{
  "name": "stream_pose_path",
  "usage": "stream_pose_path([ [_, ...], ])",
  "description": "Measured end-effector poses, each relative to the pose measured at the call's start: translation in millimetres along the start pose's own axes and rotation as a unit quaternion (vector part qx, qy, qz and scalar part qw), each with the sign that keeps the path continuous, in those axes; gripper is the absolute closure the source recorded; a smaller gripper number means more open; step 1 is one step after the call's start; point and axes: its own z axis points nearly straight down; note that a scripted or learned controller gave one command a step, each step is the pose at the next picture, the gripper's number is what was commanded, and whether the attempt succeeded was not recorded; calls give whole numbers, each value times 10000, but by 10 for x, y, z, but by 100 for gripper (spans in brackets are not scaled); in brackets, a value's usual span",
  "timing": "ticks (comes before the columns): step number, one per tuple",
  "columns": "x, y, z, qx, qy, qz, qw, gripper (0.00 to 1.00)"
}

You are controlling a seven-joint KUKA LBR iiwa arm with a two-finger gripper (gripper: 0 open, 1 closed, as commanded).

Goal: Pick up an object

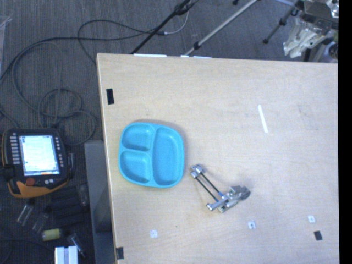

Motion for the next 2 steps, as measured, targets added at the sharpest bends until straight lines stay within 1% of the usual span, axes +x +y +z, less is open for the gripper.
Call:
stream_pose_path([
  [1,-25,-6,82,0,25,2217,9751,100],
  [2,32,-68,85,8,31,2834,9590,100],
])
